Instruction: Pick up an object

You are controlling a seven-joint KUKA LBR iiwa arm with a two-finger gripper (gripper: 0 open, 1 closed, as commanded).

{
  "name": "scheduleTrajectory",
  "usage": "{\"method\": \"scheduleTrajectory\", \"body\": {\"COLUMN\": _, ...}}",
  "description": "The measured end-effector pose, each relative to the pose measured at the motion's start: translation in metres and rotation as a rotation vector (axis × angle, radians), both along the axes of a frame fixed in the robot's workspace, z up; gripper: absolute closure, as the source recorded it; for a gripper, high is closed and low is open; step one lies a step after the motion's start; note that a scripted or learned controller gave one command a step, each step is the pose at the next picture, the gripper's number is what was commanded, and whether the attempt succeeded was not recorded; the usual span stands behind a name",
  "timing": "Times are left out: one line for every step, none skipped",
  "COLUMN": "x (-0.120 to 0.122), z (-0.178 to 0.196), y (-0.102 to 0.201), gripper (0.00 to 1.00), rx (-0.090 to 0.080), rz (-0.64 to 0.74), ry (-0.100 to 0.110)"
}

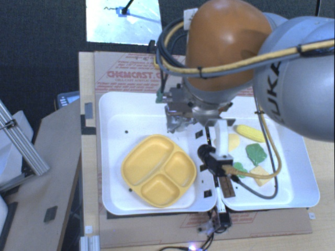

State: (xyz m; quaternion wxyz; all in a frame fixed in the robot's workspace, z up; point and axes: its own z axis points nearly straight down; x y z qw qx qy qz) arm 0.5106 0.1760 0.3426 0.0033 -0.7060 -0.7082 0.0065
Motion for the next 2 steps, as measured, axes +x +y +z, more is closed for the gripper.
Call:
{"method": "scheduleTrajectory", "body": {"x": -0.025, "z": 0.014, "y": -0.006, "gripper": 1.0, "rx": 0.006, "rz": 0.0, "ry": -0.014}}
{"method": "scheduleTrajectory", "body": {"x": -0.023, "z": 0.154, "y": 0.062, "gripper": 1.0, "rx": 0.015, "rz": 0.008, "ry": -0.031}}
